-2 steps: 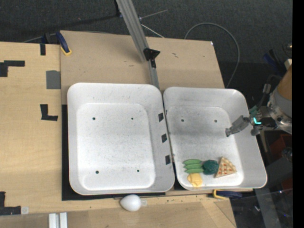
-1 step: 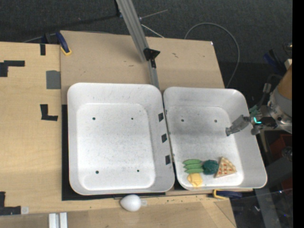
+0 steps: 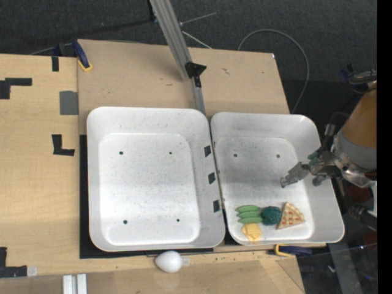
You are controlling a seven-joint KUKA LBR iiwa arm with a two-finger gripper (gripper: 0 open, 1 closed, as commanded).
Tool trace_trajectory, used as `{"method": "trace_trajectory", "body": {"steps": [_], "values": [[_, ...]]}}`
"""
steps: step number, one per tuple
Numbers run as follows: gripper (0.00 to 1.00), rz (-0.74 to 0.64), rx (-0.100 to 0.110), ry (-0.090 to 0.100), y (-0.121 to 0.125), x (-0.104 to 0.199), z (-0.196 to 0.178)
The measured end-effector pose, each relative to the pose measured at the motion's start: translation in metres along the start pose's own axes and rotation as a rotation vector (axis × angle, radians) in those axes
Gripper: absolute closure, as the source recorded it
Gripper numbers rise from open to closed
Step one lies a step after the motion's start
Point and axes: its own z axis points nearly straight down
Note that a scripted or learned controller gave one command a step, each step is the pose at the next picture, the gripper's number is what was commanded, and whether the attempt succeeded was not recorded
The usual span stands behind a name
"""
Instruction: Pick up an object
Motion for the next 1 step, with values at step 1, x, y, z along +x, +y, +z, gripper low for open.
{"method": "trace_trajectory", "body": {"steps": [1], "values": [[0.0,0.001,0.003,0.001,-0.0033,-0.0014,0.0641]]}}
